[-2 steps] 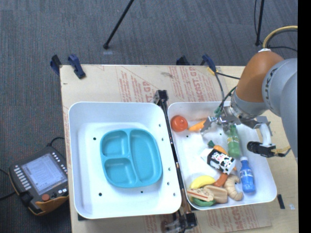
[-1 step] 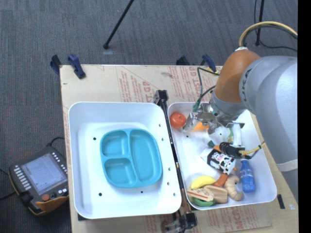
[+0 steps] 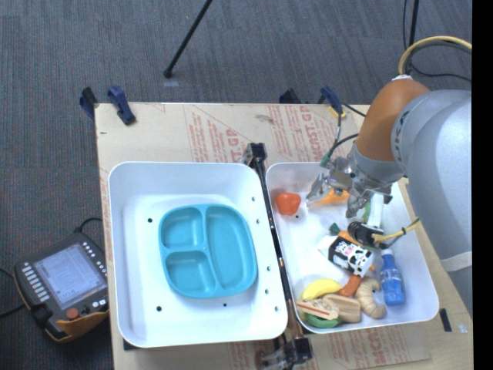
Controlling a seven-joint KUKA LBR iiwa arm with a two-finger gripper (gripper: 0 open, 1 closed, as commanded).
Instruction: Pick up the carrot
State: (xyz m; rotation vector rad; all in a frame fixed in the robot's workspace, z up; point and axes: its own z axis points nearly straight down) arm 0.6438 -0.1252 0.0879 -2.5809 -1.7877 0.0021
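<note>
Fingers spread around carrot

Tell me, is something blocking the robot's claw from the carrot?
Nothing visible does. The gripper sits right at the orange carrot at the far end of the right bin; a red-orange toy lies apart, to its left.

floor: dark grey carpet around my bench | bench top: brown printed board, blue clamps at its far edge | black stand legs on the carpet beyond the far edge | handheld pendant on the floor off the left edge
</note>
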